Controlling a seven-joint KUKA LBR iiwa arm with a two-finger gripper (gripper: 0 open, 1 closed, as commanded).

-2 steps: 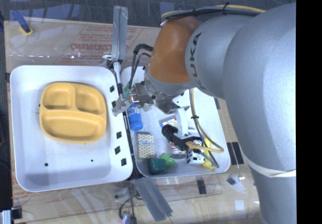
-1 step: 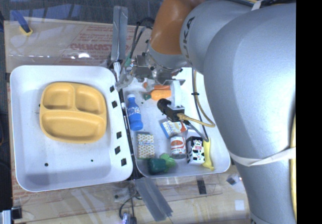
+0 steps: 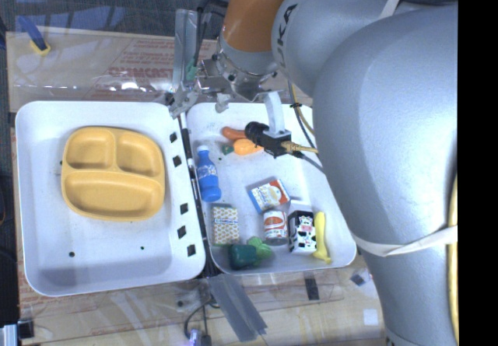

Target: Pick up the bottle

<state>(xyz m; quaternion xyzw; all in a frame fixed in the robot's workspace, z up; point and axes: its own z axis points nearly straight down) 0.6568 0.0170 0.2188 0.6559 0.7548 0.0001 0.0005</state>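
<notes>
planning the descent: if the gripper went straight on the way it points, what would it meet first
Probably the far wall of the right bin, just beyond the carrot; the bottle lies nearer the camera. The gripper hangs there, depth unclear.

Arm (image 3: pixel 373 64) casing carried dark lettering at far centre, seen nearly edge-on, looked like "KUKA". Clear sheet (image 3: pixel 117 64) on the bench, far left, had faint red print, too washed out to read. Bottle (image 3: pixel 207 174) label, carton (image 3: pixel 269 194) and can (image 3: pixel 274 225) had print too small to read.
</notes>
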